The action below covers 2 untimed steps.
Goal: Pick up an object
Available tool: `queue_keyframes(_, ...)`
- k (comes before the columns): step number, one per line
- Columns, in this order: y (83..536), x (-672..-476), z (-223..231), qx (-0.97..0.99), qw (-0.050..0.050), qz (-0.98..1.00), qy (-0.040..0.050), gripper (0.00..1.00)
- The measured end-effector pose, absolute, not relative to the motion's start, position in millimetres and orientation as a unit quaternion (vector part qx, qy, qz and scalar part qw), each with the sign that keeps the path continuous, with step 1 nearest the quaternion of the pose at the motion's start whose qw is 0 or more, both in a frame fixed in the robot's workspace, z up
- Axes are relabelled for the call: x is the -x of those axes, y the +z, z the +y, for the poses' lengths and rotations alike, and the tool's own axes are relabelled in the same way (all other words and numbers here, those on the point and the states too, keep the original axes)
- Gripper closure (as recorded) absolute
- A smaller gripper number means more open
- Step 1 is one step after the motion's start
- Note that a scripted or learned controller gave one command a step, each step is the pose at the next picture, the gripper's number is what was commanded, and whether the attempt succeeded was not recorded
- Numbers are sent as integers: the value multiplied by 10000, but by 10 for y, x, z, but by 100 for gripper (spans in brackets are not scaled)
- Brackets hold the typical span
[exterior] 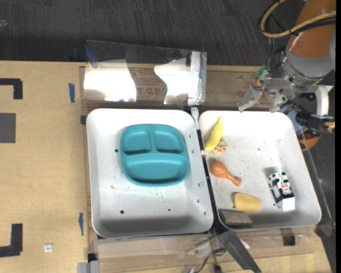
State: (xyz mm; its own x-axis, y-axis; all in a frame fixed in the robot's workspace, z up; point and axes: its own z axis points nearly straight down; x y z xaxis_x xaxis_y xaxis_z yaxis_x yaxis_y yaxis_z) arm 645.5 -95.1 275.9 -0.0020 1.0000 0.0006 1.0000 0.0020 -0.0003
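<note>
The gripper (259, 102) hangs over the far rim of the right bin (298, 160), toward that bin's far right corner, with its two fingers (246, 101) spread apart and nothing between them. Above it the grey arm (309, 61) with its orange band (314, 42) comes in from the right, a yellow cable (277, 16) looping over it. Inside the right bin, a yellow banana (214, 134) lies against the left wall near the far left corner, and just beside its lower end sits a small speckled beige piece (220, 146) that is too small to identify. Nearer the middle of the left wall rests an orange toy drumstick (225, 173), tilted with its thin end pointing toward the bin's centre. A tan, rounded block (248, 201) lies near the front edge, and a dark brush-like object (235, 217) sits at the front left corner, touching the rim. A black-and-white toy with red marks (281, 187) lies near the right wall, toward the front right corner, well apart from the gripper. The left bin (101, 176) carries a teal divided plate (154, 154) with three compartments, set in the far half of the bin. Beyond the left bin's far edge, a clear plastic sheet (144, 77) catches the light on the bench (37, 170).
</note>
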Motion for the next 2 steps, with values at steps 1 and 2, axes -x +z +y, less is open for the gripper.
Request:
queue_keyframes(1, 1787, -6647, -515, 6923, 45, -7216, 31, 0)
queue_keyframes(2, 928, -6632, -948, 6712, -64, -7412, -37, 0)
